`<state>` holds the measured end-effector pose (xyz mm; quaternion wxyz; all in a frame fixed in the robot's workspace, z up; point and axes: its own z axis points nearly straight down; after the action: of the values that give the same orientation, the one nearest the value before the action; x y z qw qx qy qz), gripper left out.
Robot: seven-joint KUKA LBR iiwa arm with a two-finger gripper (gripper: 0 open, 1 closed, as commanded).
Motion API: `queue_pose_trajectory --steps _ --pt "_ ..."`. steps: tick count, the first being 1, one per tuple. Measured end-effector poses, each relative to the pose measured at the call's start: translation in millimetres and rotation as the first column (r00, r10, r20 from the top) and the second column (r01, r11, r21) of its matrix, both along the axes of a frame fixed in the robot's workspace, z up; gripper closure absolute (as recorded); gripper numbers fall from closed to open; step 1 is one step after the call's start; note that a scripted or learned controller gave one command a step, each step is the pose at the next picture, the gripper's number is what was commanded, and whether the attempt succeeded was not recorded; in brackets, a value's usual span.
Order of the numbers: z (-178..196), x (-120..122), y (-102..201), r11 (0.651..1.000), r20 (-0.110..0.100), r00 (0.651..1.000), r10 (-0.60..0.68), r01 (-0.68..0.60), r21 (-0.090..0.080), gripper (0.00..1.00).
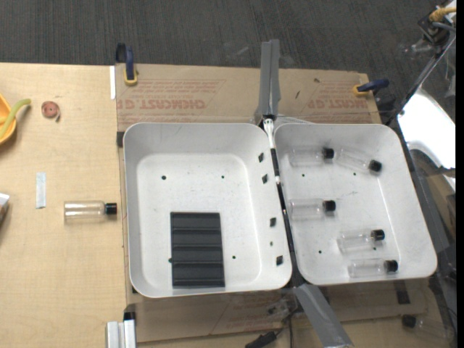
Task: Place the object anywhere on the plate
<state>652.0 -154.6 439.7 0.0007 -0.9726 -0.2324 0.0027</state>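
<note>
We cannot tell how the gripper is set or whether it carries anything; no object is lifted in this view, so we judge the pick not yet made. The candidate objects, five clear plastic vials with black caps (313, 207), lie on their sides, scattered and apart from one another, in the right shallow white bin (406, 194). The target, a black ribbed rectangular plate (196, 250), lies flat near the front wall of the left shallow white bin (134, 194). For a sound grasp we would choose the middle vial, nearest the plate, and close across its body, since a round vial may roll. The carry must rise over the two bin walls that meet between vial and plate, with their black clips (276, 180). Outside the bins, a sixth clear vial (88, 209) lies on the wooden bench (58, 267), near a white strip (40, 191) and a small reddish disc (49, 109)
</note>
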Motion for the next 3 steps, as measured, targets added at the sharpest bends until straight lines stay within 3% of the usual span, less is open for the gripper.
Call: queue_pose_trajectory --steps 1,2,3 --pt "0.2 -21.4 -67.6 0.972 0.001 0.972 -0.234 0.234 -0.001 0.00" --pt "-54.3 -0.8 35.7 0.964 0.001 0.964 -0.267 0.267 -0.001 0.00" --pt "-16.6 -36.3 -54.5 0.966 0.002 0.966 -0.260 0.260 -0.002 0.00"
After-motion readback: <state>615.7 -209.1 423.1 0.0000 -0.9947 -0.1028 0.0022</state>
